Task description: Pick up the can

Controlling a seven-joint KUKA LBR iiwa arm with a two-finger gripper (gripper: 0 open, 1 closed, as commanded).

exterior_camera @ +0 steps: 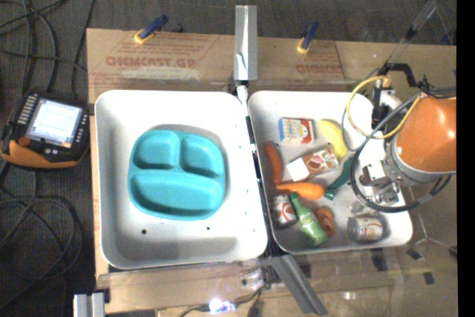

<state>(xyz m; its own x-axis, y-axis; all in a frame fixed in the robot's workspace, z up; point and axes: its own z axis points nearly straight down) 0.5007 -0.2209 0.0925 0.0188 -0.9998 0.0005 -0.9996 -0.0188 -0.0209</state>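
Small silver metal can [365, 229] lying on its side in the right white bin [261, 159], near its lower right corner, below the grey arm's gripper [378, 185]; gripper state cannot be told. Likely light, stiff, smooth and prone to roll: grasp across its body. Bin walls crowd two sides; a green bottle [306, 220] lies left.

Faint red lettering runs across the cardboard sheet [159, 61] behind the left bin, but it is too washed out to read with certainty. More red print on the cardboard behind the right bin [320, 69] is likewise illegible. Labels on the small carton [297, 131] and cans are too small to make out.
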